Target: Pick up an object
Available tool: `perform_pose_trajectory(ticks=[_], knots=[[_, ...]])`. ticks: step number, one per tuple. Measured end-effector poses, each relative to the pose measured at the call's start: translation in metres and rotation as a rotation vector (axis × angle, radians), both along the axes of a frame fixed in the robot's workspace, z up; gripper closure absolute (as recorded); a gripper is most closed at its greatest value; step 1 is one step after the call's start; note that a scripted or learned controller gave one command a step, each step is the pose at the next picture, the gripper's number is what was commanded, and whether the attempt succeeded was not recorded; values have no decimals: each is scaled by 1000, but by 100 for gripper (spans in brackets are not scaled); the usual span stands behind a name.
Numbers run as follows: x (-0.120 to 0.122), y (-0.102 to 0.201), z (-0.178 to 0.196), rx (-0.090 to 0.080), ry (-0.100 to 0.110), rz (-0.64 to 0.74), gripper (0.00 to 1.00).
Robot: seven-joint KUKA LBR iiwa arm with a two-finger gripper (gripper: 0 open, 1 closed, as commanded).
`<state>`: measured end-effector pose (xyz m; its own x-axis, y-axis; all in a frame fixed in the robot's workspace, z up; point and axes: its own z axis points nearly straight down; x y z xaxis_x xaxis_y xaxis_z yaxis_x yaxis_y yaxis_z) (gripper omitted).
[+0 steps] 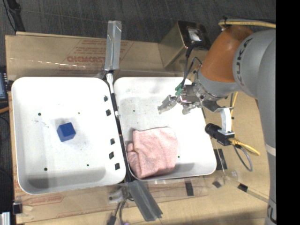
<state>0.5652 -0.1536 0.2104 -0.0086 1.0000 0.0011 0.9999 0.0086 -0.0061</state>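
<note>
Below the open end effector (176,105) lies the pink cloth (153,151), apart.

My two shallow white plastic bins, the left one (28,125) and the right one (140,86), look smooth with a faint sheen, speckled with scuffs. In the right bin lies a folded pink cloth (154,151), soft and nubbly like terry. The small blue cube (66,131) in the left bin looks matt, perhaps foam or plastic. My tool (176,102) is bare grey metal, dully shiny. The brown cardboard sheet (56,55) over my desk is matt and papery.
</note>
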Motion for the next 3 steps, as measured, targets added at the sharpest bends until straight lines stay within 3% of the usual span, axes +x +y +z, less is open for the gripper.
perform_pose_trajectory(ticks=[1, 2, 3], knots=[[-26, -37, -119, -1, -4, 31, 0], [-61, -46, -119, 1, -3, 147, 0], [-60, -46, -109, 1, -3, 149, 100]])
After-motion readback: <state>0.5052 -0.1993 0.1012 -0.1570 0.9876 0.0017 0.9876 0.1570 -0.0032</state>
